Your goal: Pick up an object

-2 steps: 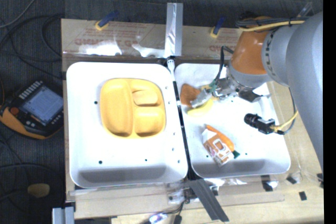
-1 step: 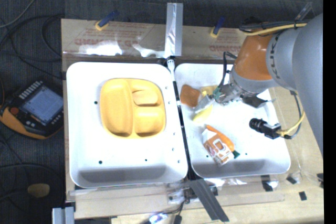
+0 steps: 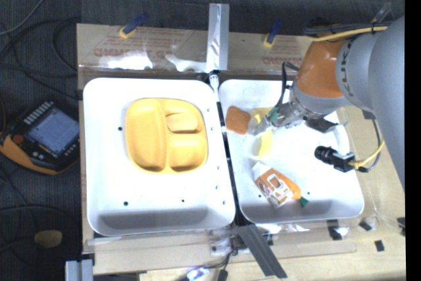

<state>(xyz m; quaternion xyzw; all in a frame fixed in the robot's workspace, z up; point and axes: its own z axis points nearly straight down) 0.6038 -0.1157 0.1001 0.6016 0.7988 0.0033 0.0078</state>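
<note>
The grey arm point(image 3: 378, 69) enters from the right of the frame, its orange band above the wrist, and bends down into the upper part of the right bin point(image 3: 342, 204). The gripper point(image 3: 279, 116) sits low among a yellow object point(image 3: 264, 141) and an orange block point(image 3: 237, 120) near the bin's left wall; whether it is open cannot be told. Lower in this bin lies a crinkled orange-and-white packet point(image 3: 279, 186), with bare white floor to its right. The left bin point(image 3: 105, 201) holds a smooth yellow divided tray point(image 3: 166, 135), with open floor around it.
</note>
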